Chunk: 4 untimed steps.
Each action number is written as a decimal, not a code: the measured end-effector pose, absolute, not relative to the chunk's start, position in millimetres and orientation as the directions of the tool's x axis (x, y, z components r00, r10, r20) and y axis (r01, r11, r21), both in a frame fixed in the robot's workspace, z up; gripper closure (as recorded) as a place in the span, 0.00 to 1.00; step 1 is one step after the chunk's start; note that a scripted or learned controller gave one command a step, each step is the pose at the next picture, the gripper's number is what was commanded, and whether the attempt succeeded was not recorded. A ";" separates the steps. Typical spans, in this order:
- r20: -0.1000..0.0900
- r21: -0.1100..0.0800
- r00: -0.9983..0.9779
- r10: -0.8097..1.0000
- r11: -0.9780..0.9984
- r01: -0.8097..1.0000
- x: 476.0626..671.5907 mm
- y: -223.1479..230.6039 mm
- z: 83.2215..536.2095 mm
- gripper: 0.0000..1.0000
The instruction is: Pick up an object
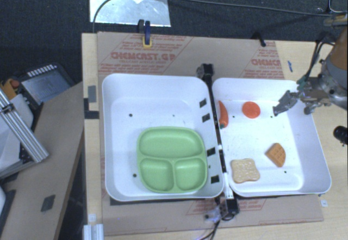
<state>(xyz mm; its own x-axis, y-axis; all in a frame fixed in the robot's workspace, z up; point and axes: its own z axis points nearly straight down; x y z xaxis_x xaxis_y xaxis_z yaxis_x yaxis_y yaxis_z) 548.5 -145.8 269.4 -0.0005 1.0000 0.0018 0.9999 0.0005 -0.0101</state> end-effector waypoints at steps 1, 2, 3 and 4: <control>-0.001 0.002 -0.003 1.000 0.003 1.000 550.6 -145.5 275.7 0.00; 0.001 0.000 -0.002 1.000 0.002 1.000 541.6 -142.3 224.3 0.00; 0.002 -0.002 -0.001 1.000 0.001 1.000 538.4 -134.7 179.2 0.00; 0.002 -0.003 -0.001 1.000 0.001 1.000 533.0 -136.9 119.0 0.00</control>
<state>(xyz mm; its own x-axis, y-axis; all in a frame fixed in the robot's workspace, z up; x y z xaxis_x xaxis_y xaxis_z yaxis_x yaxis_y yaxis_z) 533.0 -136.9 119.0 -0.0008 1.0000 0.0017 1.0000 0.0008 -0.0029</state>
